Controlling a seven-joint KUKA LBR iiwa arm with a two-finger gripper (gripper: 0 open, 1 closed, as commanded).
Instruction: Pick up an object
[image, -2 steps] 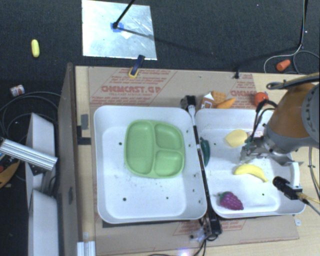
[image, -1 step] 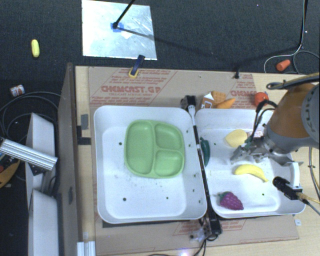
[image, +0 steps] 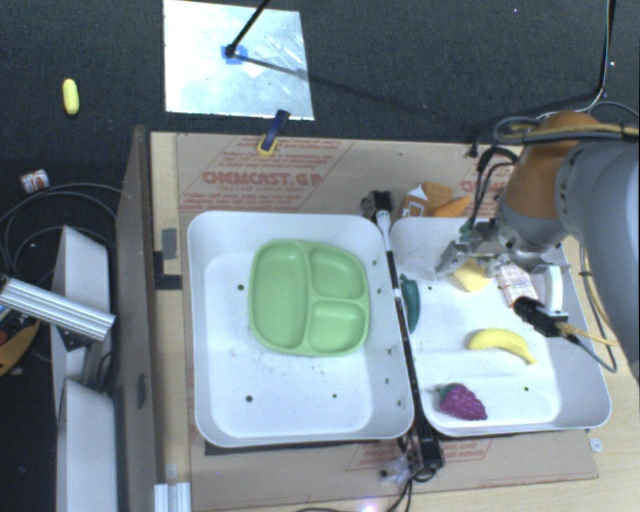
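Nearest, purple grapes (image: 463, 401) at 6 o'clock in the right bin (image: 585, 395). Further back, a yellow banana (image: 500, 343) near the middle. Beyond, the claw (image: 455, 257) low at 11 o'clock beside a pale yellow block (image: 472, 279); cannot tell its grip. Left bin (image: 220, 400): green plate (image: 307, 297).

Robotics lab. Cardboard-lined bench (image: 300, 170) holds two white bins (image: 215, 330); loose cables (image: 40, 235) run over dark carpet (image: 80, 50). Toy fruit inside.
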